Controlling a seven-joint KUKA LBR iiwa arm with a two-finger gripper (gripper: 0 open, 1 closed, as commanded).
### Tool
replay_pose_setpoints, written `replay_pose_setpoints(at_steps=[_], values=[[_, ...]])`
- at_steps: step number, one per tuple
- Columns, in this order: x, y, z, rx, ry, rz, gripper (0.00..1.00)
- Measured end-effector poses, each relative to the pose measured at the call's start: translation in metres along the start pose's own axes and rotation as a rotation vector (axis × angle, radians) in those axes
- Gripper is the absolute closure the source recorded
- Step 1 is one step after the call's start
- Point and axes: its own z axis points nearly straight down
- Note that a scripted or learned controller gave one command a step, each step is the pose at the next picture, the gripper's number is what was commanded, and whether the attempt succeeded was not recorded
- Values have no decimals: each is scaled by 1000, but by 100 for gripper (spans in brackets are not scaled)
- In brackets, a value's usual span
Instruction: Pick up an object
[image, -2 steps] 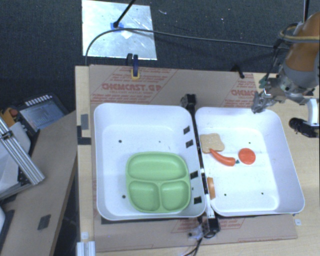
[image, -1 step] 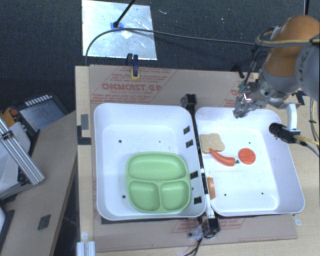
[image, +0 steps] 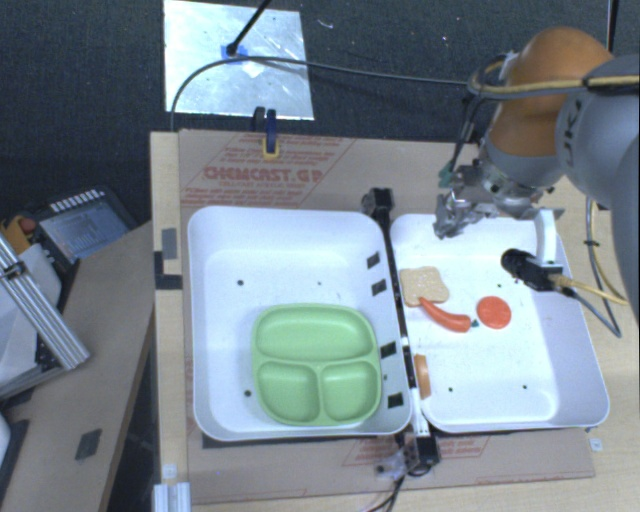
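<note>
In the right bin (image: 560, 400) lie a tan slice of bread (image: 422, 284), a red-orange chili-shaped piece (image: 446, 317) just below it, and a round red-orange disc (image: 493, 312) to its right. A small orange piece (image: 422, 375) sits against the bin's left wall. My gripper (image: 450, 218) hangs above the back left part of the right bin, up and to the right of the bread, with nothing seen between its fingers.
The left bin (image: 230, 250) holds a green three-compartment plate (image: 316, 363) at its front right. A black divider (image: 392, 300) runs between the bins. Cardboard lies under both bins, and a wooden side table with equipment stands at the left.
</note>
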Motion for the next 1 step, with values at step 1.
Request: replay_pose_setpoints(at_steps=[1], values=[[59, -16, -9, 2, 0, 0, 100]])
